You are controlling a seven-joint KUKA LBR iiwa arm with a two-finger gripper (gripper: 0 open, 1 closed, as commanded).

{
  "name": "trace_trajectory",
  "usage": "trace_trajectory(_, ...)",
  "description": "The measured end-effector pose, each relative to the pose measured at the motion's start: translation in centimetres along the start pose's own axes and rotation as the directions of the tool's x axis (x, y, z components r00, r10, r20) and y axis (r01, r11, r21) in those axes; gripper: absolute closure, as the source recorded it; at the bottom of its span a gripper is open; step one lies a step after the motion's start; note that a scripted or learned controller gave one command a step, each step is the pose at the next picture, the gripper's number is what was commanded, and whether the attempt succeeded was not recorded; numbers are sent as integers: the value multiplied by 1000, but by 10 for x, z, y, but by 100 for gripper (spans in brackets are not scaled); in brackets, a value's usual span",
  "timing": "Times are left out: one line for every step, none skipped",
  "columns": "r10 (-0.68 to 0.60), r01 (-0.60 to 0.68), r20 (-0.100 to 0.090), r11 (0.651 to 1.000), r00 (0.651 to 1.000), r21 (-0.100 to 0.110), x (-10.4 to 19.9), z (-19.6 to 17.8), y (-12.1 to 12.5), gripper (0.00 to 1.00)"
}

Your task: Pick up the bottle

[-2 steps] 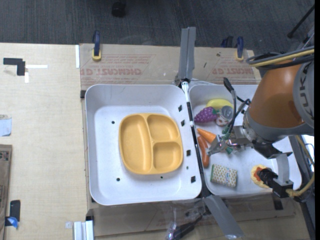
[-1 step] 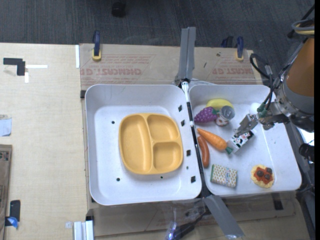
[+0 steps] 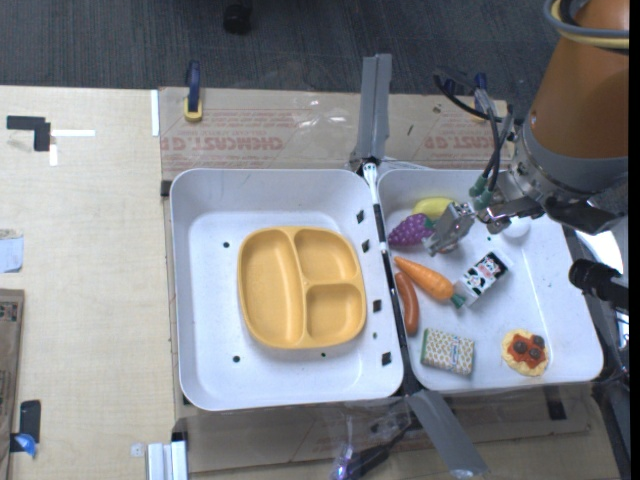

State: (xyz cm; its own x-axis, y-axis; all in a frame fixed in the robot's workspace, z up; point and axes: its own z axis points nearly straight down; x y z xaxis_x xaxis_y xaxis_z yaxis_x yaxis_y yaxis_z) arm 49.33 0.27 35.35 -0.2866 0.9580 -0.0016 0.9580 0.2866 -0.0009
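Cracker (image 3: 447, 352): lies in the right bin (image 3: 575, 298).
Bottle (image 3: 481, 279): still lying unlifted.
Pincer (image 3: 447, 232): open above, holding nothing.

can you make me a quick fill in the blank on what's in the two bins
1. The yellow divided tray lies in the ____ bin.
2. The carrot lies beside a ____.
3. The end effector hovers over the ____ bin, near the grapes.
4. The tray has ____ compartments.

Missing words: left; sausage; right; three
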Motion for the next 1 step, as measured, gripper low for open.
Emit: trace_trajectory(74, -74, -1, 997, 997, 2, 95, 14, 13, 0)
